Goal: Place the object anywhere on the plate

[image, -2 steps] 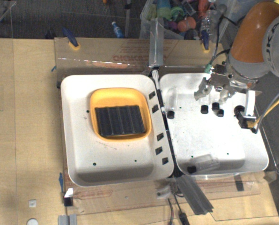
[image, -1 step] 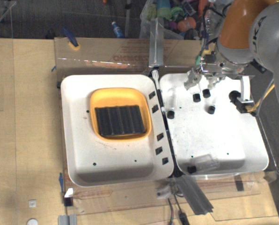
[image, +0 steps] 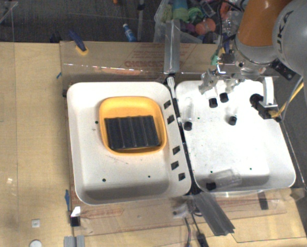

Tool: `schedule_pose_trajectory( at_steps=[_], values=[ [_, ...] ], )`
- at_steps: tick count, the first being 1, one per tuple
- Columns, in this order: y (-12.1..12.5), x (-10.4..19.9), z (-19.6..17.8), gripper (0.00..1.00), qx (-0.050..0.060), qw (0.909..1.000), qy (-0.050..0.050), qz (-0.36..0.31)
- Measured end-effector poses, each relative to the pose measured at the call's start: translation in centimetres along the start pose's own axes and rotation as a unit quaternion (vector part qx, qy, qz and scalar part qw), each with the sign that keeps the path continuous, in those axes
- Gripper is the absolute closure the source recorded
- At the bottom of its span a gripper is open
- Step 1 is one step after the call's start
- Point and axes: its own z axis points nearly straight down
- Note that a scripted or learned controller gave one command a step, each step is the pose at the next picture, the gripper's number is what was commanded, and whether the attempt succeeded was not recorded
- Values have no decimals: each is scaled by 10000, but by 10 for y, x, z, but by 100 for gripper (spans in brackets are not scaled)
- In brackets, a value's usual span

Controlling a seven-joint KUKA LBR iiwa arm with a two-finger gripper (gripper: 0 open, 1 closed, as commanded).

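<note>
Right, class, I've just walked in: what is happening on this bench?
A grey robot arm reaches in from the right, its gripper hanging over the back of the right bin. In the left bin a dark ridged block lies on a yellow plate.

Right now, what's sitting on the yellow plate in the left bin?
A dark ribbed rectangular object lies flat on the yellow plate, covering its middle and near edge. The plate surface under it is hidden.
</note>
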Motion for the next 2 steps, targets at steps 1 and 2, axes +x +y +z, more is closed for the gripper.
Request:
schedule_pose_trajectory(
  at_steps=[1, 2],
  values=[
    [0, 18, 39, 100, 21, 9873, 12, -1587],
    [0, 38, 39, 100, 18, 9796, 11, -2009]
  ],
)
